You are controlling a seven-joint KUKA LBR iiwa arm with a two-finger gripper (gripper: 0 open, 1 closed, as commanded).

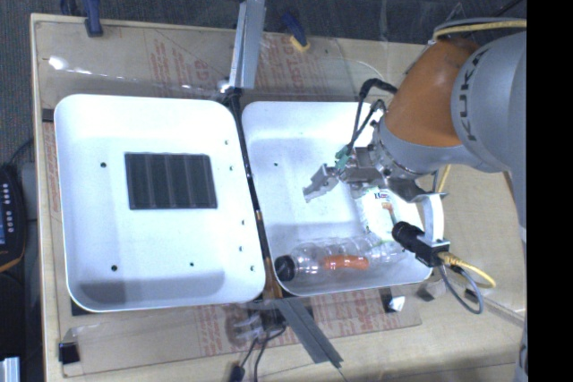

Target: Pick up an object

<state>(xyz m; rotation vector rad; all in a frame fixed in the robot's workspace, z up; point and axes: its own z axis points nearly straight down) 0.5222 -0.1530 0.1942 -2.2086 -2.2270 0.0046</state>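
Note:
My gripper (pixel 319 181) hangs over the middle of the right bin (pixel 277 134), its grey fingers (pixel 312 189) pointing left and standing open with nothing between them. A clear plastic bottle (pixel 345 258) with a black cap and an orange label lies on its side along the bin's near wall, below the gripper and apart from it. A small white packet with print (pixel 376 208) lies just right of the gripper, partly under the wrist. In the left bin (pixel 81 130) a dark ribbed rectangular block (pixel 170 181) lies flat.
The grey arm with its orange band (pixel 439 98) covers the right bin's right side. Cables and a black connector (pixel 421 244) hang by the near right corner. A metal bar (pixel 246 40) rises behind the seam between the bins.

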